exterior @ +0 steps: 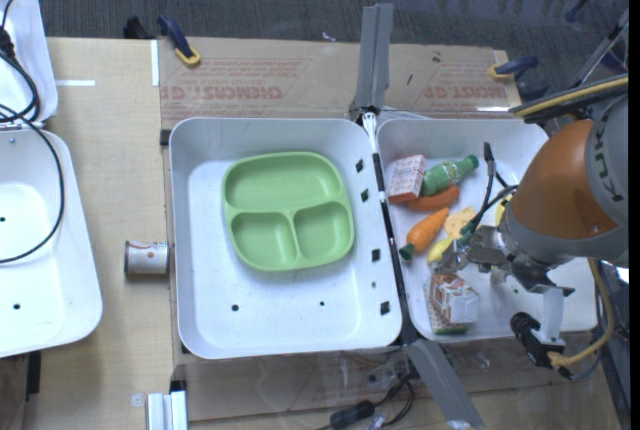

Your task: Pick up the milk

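Milk carton (452, 302), a small box printed in brown, white and green, lies in the near part of the right-hand white bin (520, 133), just below and to the left of the gripper (480, 253) as the camera sees it. Gripper and carton appear close, though contact cannot be confirmed. Grip condition: cannot tell; the wrist and its dark cabling hide the working end.

Grey arm with its orange band (565, 183) reaches over the right bin from the right, above and to the right of the gripper.

Other contents, all to the left of or beyond the gripper:
- Orange plastic carrot (428, 229), tilted, just to its left.
- Yellow toy piece (458, 222), close beside the carrot and nearest the gripper; its kind is unclear.
- Green plastic bottle (446, 173), lying on its side, farther up.
- Small red and white carton (405, 177), touching the bottle's left end.

Left-hand white bin (190, 248) sits well to the gripper's left and holds a light green divided plate (288, 208) with three compartments.

Small cylindrical can (146, 258) lies on the wooden bench (110, 78) outside that bin's far left wall.
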Robot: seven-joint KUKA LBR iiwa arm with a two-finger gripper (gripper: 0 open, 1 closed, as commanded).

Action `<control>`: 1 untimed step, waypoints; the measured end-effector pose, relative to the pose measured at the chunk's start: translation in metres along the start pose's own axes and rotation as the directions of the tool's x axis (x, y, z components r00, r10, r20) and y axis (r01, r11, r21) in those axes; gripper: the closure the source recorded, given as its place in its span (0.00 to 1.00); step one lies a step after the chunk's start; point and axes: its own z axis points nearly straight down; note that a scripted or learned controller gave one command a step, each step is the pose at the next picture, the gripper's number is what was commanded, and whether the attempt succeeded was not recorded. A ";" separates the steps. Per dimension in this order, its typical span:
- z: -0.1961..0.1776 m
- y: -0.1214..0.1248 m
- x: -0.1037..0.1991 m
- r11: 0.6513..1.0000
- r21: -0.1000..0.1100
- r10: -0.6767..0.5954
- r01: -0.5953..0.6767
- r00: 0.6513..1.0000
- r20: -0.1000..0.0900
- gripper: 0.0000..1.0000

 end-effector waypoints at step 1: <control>0.000 0.000 0.000 1.000 0.000 0.000 0.000 1.000 0.000 0.00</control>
